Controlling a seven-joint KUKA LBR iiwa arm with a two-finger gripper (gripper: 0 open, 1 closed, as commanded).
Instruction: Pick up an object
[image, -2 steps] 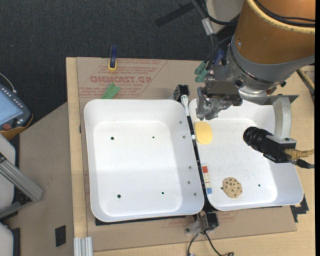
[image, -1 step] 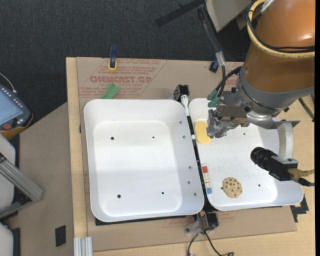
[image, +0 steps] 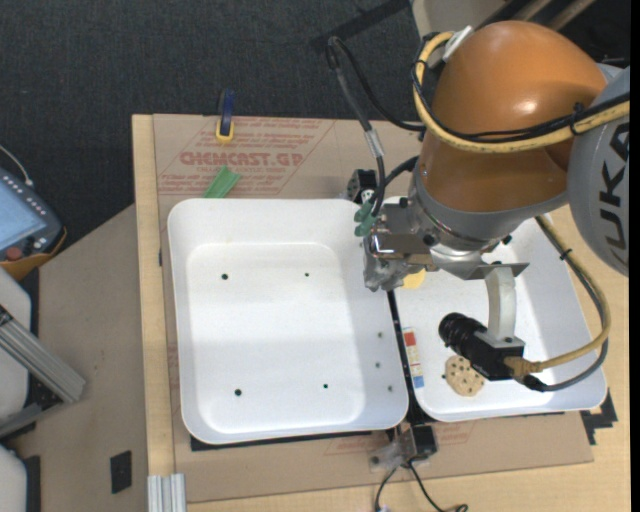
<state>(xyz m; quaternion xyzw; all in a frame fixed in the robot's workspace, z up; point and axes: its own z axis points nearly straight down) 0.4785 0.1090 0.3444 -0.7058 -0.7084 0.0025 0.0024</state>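
My gripper (image: 386, 268) hangs low over the near-left part of the right bin (image: 560, 300), close to the wall it shares with the left bin (image: 270, 310). The big orange wrist hides most of the right bin. A small yellow object (image: 414, 281) peeks out just right of the gripper. A tan round piece with dark dots (image: 461, 375) lies on the right bin's floor near its front edge. A narrow red, white and blue strip (image: 412, 356) lies along the right bin's left wall.
Both bins rest on a cardboard sheet (image: 250, 150). A green scrap (image: 222, 182) and a blue and yellow clip (image: 226, 118) sit on the sheet behind the left bin. Cables (image: 350, 80) run down to the wrist from the back.
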